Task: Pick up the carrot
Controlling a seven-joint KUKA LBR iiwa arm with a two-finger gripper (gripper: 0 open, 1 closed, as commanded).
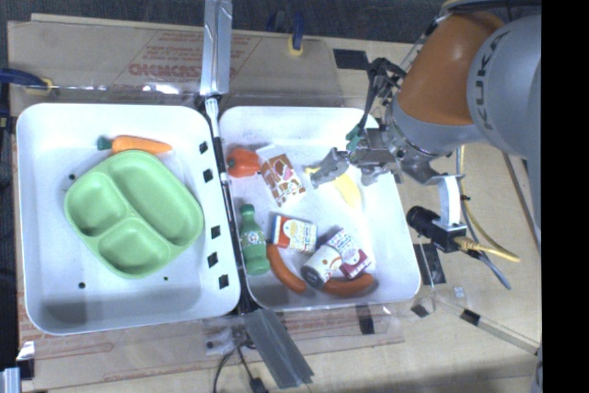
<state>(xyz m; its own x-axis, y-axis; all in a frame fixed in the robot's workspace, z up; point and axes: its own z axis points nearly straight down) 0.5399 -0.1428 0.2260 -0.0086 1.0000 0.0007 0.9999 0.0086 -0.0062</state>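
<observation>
carrot (138,144) lying in the left bin (41,225), gripper (339,168) over the right bin (398,276).

resting at the back of the left bin, touching the green divided plate (134,212), leafy end pointing left. hovering well apart from it, above a yellow piece (347,190) and beside a small carton (282,179); fingers blurred, spread impossible to tell, nothing seen held.

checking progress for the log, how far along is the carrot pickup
Nothing looks done yet: the orange carrot with a green top lies in the left white bin, beside the green divided plastic plate. The tool hovers over the right white bin, near the small picture carton, not gripping the carrot. Left: cross to the left bin, grasp, lift.
</observation>
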